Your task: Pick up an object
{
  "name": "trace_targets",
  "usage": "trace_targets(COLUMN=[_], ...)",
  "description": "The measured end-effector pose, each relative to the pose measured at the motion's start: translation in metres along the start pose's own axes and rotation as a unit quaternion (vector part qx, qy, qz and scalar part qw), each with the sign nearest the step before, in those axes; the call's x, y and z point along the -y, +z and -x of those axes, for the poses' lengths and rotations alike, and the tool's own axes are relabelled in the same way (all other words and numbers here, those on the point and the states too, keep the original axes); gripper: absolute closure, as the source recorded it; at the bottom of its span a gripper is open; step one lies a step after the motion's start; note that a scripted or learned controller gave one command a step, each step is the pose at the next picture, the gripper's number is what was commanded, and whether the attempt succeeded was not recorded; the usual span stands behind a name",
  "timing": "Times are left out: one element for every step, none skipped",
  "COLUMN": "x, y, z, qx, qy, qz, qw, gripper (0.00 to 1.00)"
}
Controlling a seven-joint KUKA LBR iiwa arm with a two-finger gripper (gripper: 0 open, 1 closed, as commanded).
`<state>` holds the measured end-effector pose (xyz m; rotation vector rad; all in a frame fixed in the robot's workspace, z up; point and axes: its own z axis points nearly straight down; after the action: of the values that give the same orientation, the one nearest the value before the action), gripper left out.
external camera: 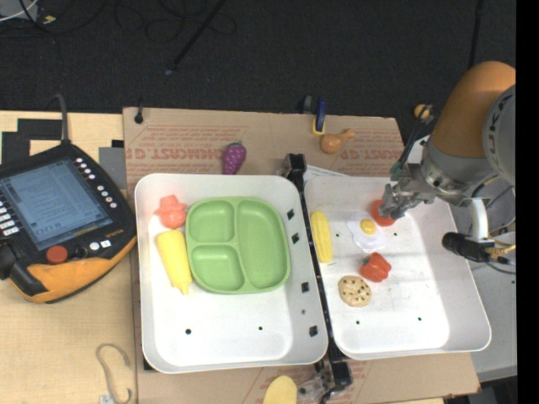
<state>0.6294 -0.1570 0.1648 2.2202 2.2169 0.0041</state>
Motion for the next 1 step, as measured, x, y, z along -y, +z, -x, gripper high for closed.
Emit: trace_targets(x=[0.0034], y=[-0.0434], z=[0.0009], qx=[0.000], qy=[0.000], qz=[-0.001], qw=[1.0000], gripper=[1.00])
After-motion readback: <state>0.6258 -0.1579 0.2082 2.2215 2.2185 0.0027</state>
